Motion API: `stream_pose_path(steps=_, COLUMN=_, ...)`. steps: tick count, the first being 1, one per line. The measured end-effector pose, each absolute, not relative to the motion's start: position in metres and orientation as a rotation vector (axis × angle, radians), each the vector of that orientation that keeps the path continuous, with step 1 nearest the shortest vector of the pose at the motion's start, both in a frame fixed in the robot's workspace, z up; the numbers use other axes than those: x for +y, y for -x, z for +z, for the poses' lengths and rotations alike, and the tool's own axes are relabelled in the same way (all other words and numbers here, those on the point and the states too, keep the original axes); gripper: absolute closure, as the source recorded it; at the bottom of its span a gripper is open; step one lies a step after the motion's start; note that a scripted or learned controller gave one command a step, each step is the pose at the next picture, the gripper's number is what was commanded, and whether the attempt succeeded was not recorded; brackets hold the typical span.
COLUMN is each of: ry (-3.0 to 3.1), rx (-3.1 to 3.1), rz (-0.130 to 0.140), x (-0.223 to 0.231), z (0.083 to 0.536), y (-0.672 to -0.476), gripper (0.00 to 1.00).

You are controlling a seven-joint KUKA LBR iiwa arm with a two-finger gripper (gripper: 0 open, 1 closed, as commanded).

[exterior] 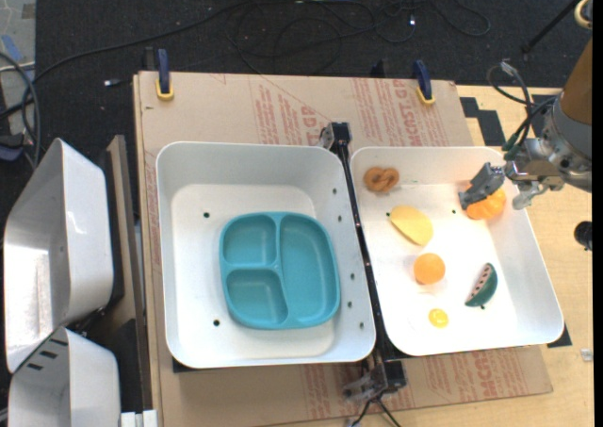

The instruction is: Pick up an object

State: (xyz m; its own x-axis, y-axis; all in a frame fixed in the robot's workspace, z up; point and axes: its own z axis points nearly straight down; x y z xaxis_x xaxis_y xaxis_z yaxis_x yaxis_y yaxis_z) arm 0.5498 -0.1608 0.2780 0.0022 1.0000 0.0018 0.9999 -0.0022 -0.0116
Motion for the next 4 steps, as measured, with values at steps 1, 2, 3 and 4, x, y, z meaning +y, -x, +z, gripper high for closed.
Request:
stream_pose_path(steps=1, ry=2.220, rx=-2.222, rz=0.001, x=-0.160, z=0.284, y=-0.552, gripper=0.00)
stream_pose_path(steps=2, ry=2.221, rx=-2.218, rz=0.004, x=-0.167, z=0.227, y=-0.559, gripper=0.00)
stream_pose_path(steps=3, ry=2.220, rx=-2.218, rz=0.004, x=-0.169, z=0.184, y=-0.561, gripper=0.00)
stream_pose_path(steps=4, ry=2.221, rx=-2.217, rz=0.004, x=-0.167, z=0.138, y=-0.554, gripper=0.00)
